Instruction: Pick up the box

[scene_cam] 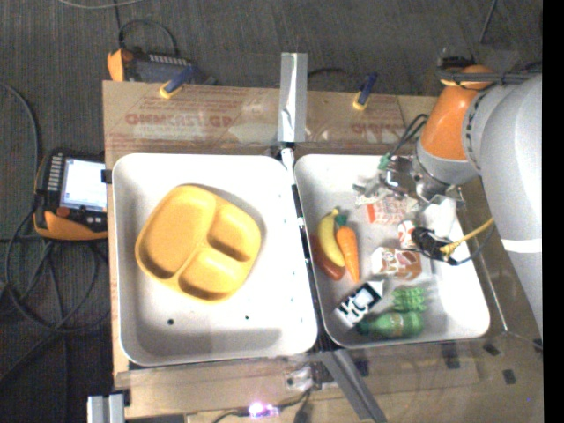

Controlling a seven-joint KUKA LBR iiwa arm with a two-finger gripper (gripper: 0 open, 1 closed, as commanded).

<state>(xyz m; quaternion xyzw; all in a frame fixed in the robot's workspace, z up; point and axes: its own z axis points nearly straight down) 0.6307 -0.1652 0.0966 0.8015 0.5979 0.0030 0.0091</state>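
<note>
Dark carpet surrounded the bench [203, 117]. Within the right bin [476, 311], the box [360, 303] lay near the front, beside a carrot [349, 249]. Whether the gripper [398, 181] was wide or narrow, I cannot tell.

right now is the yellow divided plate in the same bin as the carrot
No, the yellow plate lies in the left bin, while the carrot lies in the right bin.

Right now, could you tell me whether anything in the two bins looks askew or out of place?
The yellow divided plate sits turned at an angle in the left bin. In the right bin, the black-and-white box lies tilted, wedged among the carrot, banana and green items. Nothing looks spilled or broken.
</note>
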